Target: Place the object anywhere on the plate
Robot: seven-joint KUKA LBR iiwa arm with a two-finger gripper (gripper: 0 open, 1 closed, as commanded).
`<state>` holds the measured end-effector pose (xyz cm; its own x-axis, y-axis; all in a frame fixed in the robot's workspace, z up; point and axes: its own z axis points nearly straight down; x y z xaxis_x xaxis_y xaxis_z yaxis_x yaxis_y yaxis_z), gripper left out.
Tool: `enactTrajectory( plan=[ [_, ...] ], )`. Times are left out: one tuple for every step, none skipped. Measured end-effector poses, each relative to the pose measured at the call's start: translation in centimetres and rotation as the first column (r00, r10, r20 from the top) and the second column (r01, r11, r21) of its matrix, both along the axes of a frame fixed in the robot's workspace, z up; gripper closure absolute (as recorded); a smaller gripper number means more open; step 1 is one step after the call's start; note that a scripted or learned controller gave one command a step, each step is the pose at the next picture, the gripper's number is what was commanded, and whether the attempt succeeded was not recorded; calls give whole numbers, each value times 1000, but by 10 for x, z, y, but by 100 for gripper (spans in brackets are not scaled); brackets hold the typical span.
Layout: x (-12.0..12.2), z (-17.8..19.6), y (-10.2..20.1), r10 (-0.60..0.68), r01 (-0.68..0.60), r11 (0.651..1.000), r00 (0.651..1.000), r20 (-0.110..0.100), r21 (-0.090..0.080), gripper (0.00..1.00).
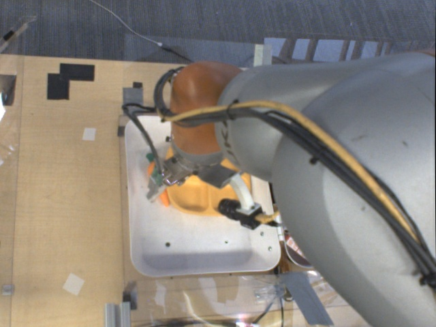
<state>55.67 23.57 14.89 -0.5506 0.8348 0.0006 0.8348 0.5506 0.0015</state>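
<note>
White bin [204,254], lower centre, bare front floor. Beyond it the yellow plate [194,195], mid-frame, the gripper [178,172] directly above. Grip state cannot be told. An orange and green object [158,182] sits at the plate's left rim. Risk: it lands off the plate.

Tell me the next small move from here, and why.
Probably lift straight up a little. The wrist hangs low over the yellow plate in the white bin and hides the fingertips, so whether the object is on the plate can't be judged.
</note>
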Motion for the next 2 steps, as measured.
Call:
enactTrajectory(
  plan=[
    [93, -52, -7, 160, -160, 987, 987, -12, 5, 0],
    [91, -42, -6, 163, -163, 987, 986, -22, 6, 100]
  ],
)
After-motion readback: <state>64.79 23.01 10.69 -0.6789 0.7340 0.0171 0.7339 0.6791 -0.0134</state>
